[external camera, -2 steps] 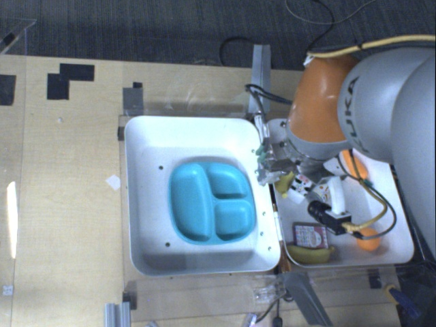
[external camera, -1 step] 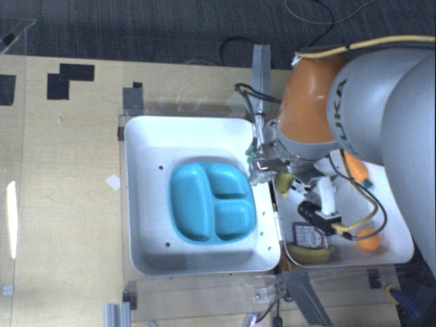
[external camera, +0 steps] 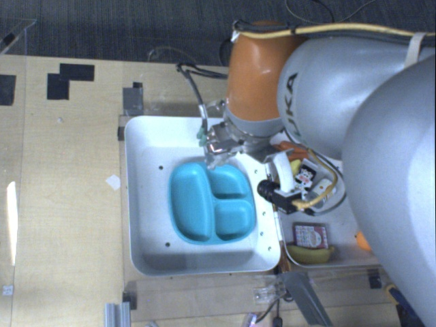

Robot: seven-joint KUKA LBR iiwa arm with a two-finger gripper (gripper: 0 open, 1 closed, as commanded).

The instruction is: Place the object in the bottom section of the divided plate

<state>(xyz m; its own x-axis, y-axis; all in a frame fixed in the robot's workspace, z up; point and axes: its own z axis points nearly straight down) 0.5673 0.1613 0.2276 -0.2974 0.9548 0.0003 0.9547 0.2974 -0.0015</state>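
Fingers: state cannot be told; hidden under the wrist.
Gripper [external camera: 216,157]: above the top edge of the blue divided plate [external camera: 211,203].
Plate: in the left white bin [external camera: 146,182].
Object: not identifiable; assorted items [external camera: 310,240] lie in the right bin.

A pale, light-wood bench top [external camera: 61,203] is filling the left and lower part of the view, with black rectangular markers [external camera: 68,80] lying flat near its far left corner. Beyond the bench's far edge, dark grey ribbed carpet flooring [external camera: 136,12] is running across the top of the view. A narrow streak of bright light [external camera: 11,216] is glaring off the wood at the left edge.
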